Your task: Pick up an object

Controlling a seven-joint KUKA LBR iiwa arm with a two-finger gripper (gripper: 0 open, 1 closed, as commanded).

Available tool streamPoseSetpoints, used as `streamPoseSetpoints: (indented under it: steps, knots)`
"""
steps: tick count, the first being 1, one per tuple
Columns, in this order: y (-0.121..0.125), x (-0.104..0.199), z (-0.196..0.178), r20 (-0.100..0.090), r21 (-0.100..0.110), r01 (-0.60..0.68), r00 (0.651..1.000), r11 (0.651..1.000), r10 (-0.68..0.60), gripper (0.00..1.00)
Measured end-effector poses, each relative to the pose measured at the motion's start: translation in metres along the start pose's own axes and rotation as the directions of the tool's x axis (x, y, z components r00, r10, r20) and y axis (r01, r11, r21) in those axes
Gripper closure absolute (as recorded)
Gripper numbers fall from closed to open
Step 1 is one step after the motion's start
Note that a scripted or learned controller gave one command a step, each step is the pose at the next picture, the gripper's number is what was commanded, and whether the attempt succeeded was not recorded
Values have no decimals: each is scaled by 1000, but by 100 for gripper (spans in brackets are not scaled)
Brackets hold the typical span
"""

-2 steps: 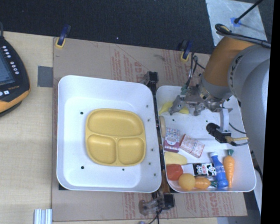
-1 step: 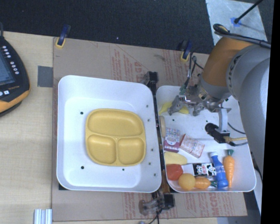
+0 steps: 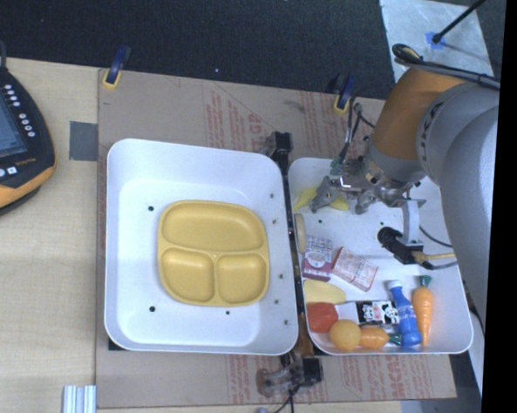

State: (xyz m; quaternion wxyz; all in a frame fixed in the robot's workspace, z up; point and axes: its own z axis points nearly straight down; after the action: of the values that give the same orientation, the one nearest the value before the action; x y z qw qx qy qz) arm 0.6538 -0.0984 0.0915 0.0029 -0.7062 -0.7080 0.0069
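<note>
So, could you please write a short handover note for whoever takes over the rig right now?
Gripper: low over the far end of the right bin; nothing seen in its grasp.
Items: toy carrot, blue bottle, red and orange toy fruit and small packets lie at the bin's near end.
Left bin: holds a yellow divided tray.
Done: nothing lifted.
Left: grasp and lift one item.

Small toys crowd the right bin's near end: orange carrot (image 3: 422, 309), blue bottle (image 3: 404, 317), red tomato (image 3: 321, 316).
</note>
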Motion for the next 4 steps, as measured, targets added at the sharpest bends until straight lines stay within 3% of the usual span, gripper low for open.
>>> streamPoseSetpoints:
  steps: [4]
  knots:
    - [0,0,0,-2,0,0,1000,1000,0,0]
